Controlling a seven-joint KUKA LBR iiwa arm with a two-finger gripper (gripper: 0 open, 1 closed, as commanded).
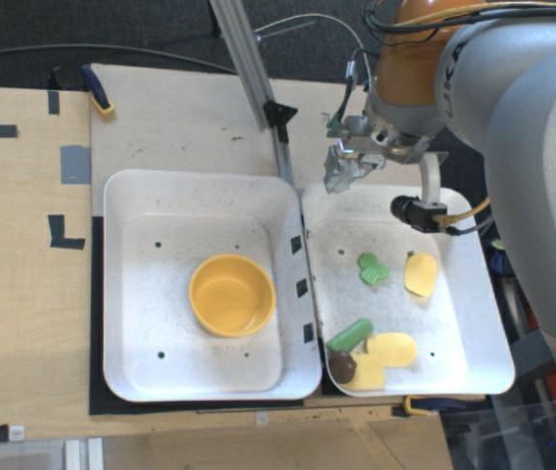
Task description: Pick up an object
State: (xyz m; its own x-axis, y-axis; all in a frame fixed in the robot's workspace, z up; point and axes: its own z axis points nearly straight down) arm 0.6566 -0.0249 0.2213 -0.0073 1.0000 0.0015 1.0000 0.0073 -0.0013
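My gripper hangs over the far left corner of the right bin, above the bin's rim, with nothing seen between its fingers. Inside that bin lie a small green piece, a pale yellow chip, a green stick, a yellow oval, a flat yellow piece and a brown lump. All of them sit well in front of the gripper. A yellow bowl stands upright in the left bin.
A slanted metal pole with a black clamp rises behind the divide between the bins. A yellow-and-blue clip lies at the bench's back left. Cables and a black connector hang beside the wrist over the right bin.
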